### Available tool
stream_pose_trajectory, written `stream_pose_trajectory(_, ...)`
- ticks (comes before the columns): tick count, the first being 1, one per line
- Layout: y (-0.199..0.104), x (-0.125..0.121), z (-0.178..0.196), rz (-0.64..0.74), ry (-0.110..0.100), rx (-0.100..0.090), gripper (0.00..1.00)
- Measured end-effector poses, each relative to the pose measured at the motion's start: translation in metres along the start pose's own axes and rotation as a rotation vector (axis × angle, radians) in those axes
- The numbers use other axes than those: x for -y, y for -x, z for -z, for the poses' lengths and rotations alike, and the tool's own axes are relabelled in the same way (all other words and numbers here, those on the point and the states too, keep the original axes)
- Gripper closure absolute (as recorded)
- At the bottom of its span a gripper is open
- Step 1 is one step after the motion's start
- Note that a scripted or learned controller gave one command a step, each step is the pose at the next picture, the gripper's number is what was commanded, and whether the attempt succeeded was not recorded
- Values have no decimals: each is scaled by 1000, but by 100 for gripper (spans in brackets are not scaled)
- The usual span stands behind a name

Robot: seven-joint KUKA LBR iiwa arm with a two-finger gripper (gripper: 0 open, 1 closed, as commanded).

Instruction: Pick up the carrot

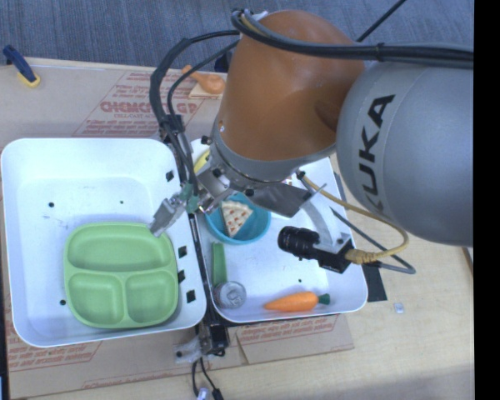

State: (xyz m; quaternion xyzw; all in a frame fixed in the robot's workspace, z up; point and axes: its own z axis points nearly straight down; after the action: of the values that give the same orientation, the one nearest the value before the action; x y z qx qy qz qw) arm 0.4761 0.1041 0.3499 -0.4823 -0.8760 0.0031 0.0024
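**Figure. Approach phase of a carrot pick, seen from above.** The gripper [171, 213] hangs over the dividing rims where the two bins meet, with its tip slanting down-left towards the corner of the green divided plate [121, 275]. The wrist hides most of the tool, so whether its jaws are spread or pressed together cannot be told. Nothing is seen held in it.

Just right of the gripper, a blue bowl [248, 227] holds a pale wedge-shaped slice [236, 217]. Below the bowl, a short green stick [219, 263] lies along the left wall of the right bin [356, 294], and a small silver can [231, 293] sits at its lower end.

The carrot [296, 302] lies on its side on the floor of the right bin, close to the front wall. Its green end points right, and it sits near the can without touching it. The plate lies in the left bin [83, 186].

The step in hand is judged to be the approach, as the carrot is untouched and well apart from the gripper. The next move calls for travel towards the front of the right bin, past the bowl and the can. The jaws must then align across the carrot's narrow width before the arm descends. The front wall leaves little room on that side.
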Motion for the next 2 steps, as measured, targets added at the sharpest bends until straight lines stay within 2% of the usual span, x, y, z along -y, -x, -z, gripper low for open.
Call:
stream_pose_trajectory(1, 1, -58, -109, -114, -12, -2, 0)
stream_pose_trajectory(2, -15, -104, 50, -281, 12, 4, 0)
